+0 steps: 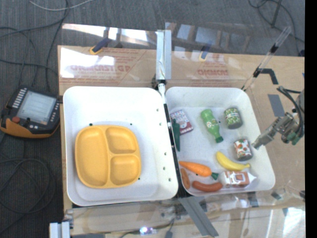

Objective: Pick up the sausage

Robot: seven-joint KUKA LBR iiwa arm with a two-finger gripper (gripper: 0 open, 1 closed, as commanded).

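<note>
2 white bins side by side on the tabletop (277, 73), meeting at a dark seam down the middle. Left bin (94, 100) taken up mostly by a yellow divided tray (107, 155) with 3 compartments, set toward the near-left, with bare white floor along the far side and the right wall.

Right bin (213, 94) more crowded. Sausage (207, 186) lying flat, lengthwise along the near wall, close to the near-left corner. Carrot (196, 168) just beyond it, slanted, almost touching; a second small reddish piece to the left of the sausage, too small to make out. White-and-red carton (236, 179) just right of the sausage's end, against the near wall. Banana (231, 163) above the carton. Little room around the sausage: wall on the near side, carrot on the far side, carton at the right end.

Farther back in the same bin: small can (242, 149) near the right wall, green bottle (211, 125) toward the middle, dark round can (232, 118) beside it, a red-and-white packet (181, 121) near the left wall, a dark green strip along the seam. Open floor along the far wall of this bin.

End effector (261, 142) poised at the right bin's right rim, beside the small can, well apart from the sausage. Arm stretching in from the right, low and slanted. Nothing seen held; finger opening impossible to tell.
</note>
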